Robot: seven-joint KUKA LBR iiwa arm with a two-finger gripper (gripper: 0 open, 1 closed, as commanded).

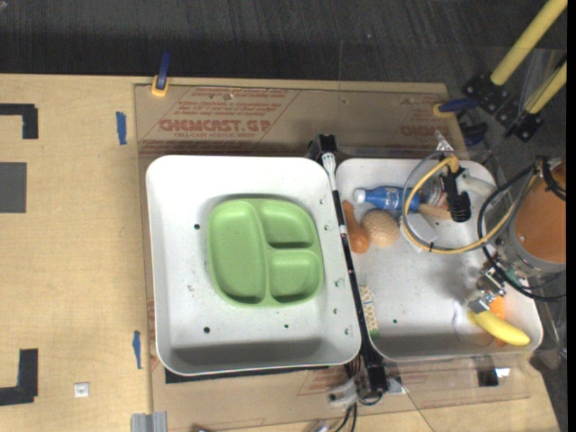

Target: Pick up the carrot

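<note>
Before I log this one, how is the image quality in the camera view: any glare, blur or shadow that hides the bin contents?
Camera view: lighting is even and soft; the green divided plate in the left bin reads sharp, without glare. The right bin is harder: arm and looping cables overlap its far corner, the orange arm band looks blurred, and the small items near the yellow banana-like piece are soft, hard to separate.

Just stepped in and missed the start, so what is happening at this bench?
A grey arm with an orange band reaches into the right bin, its gripper low near the bin's lower right corner, just above a banana. Nothing shows between its fingers. The left bin holds a green divided plate.
</note>
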